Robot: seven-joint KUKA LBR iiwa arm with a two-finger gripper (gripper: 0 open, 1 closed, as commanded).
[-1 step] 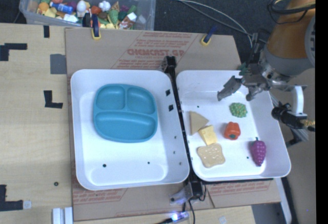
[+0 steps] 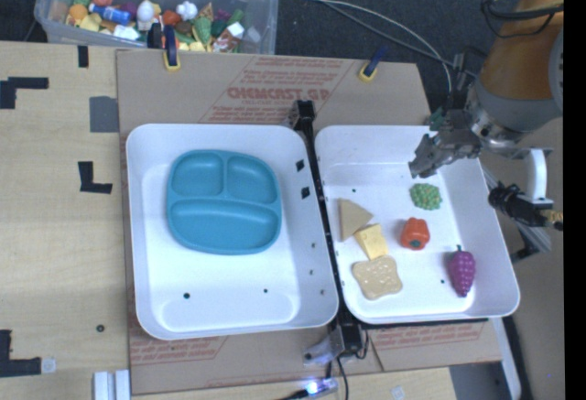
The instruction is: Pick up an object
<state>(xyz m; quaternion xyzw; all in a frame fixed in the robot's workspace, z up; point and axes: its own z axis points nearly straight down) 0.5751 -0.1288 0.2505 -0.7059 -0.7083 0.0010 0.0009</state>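
Note:
The right bin (image 2: 366,151) holds several toy foods: a green broccoli piece (image 2: 425,197), a red pepper (image 2: 415,233), a purple grape bunch (image 2: 461,271), a yellow cheese block (image 2: 371,242), a tan wedge (image 2: 352,216) and a cracker-like slice (image 2: 377,278). My gripper (image 2: 423,165) hangs over the bin's upper right part, just above the broccoli, and nothing shows between its fingers. The left bin (image 2: 146,288) holds a blue divided plate (image 2: 222,202).
A clear tub (image 2: 261,0) full of small toys stands at the back left, beyond the cardboard sheet (image 2: 275,91). Cables run from the back toward the arm. A black clamp (image 2: 302,114) sits between the bins at their far edge.

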